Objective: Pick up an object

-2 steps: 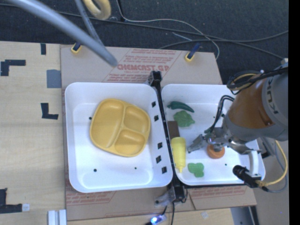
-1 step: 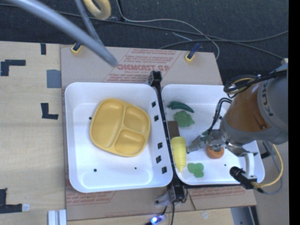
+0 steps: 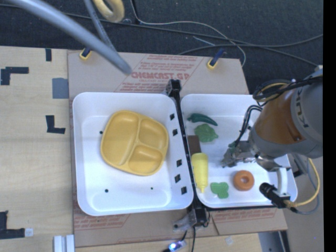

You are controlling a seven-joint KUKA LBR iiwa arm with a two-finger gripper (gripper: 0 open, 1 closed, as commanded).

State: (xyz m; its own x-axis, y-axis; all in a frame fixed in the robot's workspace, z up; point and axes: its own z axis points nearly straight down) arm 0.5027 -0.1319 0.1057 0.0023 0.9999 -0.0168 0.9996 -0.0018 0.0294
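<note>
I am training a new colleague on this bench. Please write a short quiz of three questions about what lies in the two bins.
1. True or false: the yellow plate lies in the left bin.
2. Which thing lies nearest the tool? A) orange ring B) yellow corn C) green pepper
3. Fill in: the plate has ___ compartments.

Key: 1 true; 2 A; 3 three.
</note>
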